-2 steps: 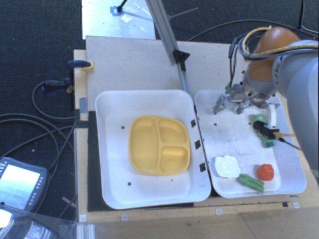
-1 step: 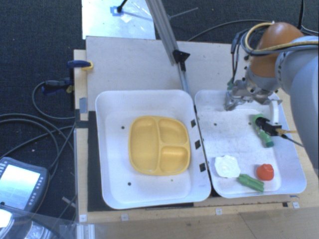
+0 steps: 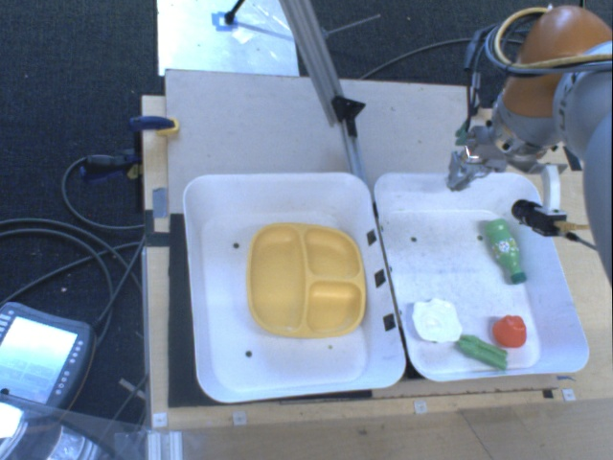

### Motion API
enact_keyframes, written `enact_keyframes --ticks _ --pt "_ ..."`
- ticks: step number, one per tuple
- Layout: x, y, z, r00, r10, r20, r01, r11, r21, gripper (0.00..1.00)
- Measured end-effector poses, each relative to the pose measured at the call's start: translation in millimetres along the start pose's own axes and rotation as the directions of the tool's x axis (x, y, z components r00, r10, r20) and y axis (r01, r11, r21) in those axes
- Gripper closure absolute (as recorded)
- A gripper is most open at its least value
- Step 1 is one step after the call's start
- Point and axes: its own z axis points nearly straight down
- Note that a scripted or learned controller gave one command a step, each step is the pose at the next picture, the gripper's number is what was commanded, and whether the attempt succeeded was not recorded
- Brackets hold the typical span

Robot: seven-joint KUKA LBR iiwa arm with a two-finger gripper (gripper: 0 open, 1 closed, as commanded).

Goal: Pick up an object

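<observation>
Nearest your end effector (image 3: 466, 174), whose finger state you cannot tell, the green bottle (image 3: 504, 249) looks light, stiff, slippery; grip mid-body.

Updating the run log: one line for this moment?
gripper: above right bin far edge | holding: nothing seen | bottle, tomato untouched | left bin: yellow tray

Setting was a robotics lab. The bench (image 3: 259, 123) was a plain board over dark carpet, with a clamp (image 3: 153, 124) at its left edge. Loose cables (image 3: 81, 218) ran left of the bench; a teach pendant (image 3: 38, 353) lay below them.
</observation>
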Motion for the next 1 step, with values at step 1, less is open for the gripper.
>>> enact_keyframes --ticks 1 --pt "-7.9 5.9 -61.7 1.000 0.001 0.000 -0.001 1.000 0.000 1.00"
